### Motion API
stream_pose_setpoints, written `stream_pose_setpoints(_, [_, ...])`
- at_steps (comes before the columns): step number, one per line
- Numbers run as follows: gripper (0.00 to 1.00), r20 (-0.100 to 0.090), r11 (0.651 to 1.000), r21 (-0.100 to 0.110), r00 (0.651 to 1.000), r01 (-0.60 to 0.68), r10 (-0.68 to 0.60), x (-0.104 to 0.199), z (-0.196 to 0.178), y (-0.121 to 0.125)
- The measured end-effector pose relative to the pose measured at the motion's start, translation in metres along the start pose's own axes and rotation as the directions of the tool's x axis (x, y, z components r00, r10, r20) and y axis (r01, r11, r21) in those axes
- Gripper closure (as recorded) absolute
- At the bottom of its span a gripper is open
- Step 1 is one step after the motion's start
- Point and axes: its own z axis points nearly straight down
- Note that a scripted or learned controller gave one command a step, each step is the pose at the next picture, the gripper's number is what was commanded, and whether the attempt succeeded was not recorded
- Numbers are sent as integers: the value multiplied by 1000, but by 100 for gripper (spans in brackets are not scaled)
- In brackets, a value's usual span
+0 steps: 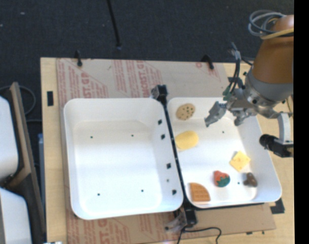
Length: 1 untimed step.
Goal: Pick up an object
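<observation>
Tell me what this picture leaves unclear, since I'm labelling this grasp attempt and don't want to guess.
- Gripper, camera view: seen from above at a slant over the right bin; blurred, so its height over the bin floor is unclear.
- Arm: its upper part is cut off by the right edge.
- Small dark object near the bin's right rim: too small to identify.
- Red and green object: too blurred to name.

The grey arm (269, 80) reaches in from the right, jaws spread apart.
</observation>
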Motion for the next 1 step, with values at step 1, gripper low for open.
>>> stream_pose_setpoints(1, [0, -1, 1000, 11, 1000, 1, -1, 5, 117, 48])
